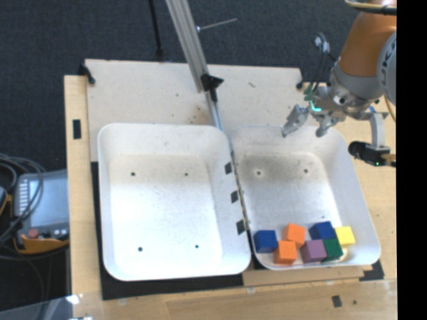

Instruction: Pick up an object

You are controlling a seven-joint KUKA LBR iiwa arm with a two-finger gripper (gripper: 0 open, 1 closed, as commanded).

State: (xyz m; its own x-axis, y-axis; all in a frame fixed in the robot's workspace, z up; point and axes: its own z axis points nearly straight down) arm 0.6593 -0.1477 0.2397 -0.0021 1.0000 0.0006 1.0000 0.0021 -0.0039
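Observation:
Several small cubes lie clustered at the near edge of the right bin: a blue cube, two orange cubes, a purple cube, a green cube, a second blue cube and a yellow cube. My gripper hangs over the far edge of the right bin, well away from the cubes. Its two fingers are spread apart with nothing between them.
The left bin sits beside the right one, with small clips along the shared rim. A slanted metal rail rises from behind the bins. A control pendant and cables lie off the bench at left.

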